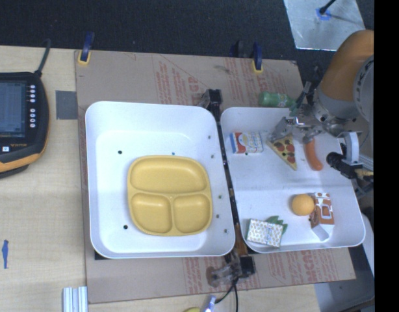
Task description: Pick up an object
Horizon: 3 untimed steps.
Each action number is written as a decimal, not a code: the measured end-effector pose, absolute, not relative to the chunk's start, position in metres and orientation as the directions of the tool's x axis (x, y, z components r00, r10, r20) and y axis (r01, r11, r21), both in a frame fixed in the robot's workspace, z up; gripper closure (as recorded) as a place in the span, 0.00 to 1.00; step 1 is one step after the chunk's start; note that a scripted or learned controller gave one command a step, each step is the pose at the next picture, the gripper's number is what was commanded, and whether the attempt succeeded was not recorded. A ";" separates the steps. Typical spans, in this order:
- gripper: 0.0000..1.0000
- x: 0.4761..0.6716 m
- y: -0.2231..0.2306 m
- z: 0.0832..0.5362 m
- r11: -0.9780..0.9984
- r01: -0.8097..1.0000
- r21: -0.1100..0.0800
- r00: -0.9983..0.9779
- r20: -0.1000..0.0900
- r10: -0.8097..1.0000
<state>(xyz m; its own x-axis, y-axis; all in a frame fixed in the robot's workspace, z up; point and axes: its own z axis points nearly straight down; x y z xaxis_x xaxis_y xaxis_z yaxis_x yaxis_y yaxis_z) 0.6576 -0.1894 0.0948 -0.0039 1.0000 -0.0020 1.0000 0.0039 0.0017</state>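
From above I see my arm (346,64) coming in from the right, with my jaws (302,123) low over the far end of the right bin (342,242). They hang just over the pizza slice (284,149), with the hot dog (313,156) just beside it. Whether my jaws are apart or together I cannot tell; the metalwork blurs there, and nothing sits plainly between them.

The things I may lift all lie loose in this bin: a small carton (246,142) near the middle wall, an orange (303,204) touching a red-and-white box (321,212), and a patterned packet (265,233) over something green at the near edge. They lie scattered, I judge, so any one can be taken singly.

The left bin (102,174) holds a yellow tray (169,194), likely the place for what I lift. A pendant (14,125) rests on the worktop (30,239), well apart.
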 end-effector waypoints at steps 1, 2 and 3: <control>0.00 0.643 -0.163 0.092 0.006 1.000 -0.003 -0.006 -0.001 1.000; 1.00 0.645 -0.164 0.105 0.007 1.000 0.001 -0.007 -0.002 1.000; 0.00 0.645 -0.164 0.105 0.007 1.000 0.000 -0.007 -0.002 1.000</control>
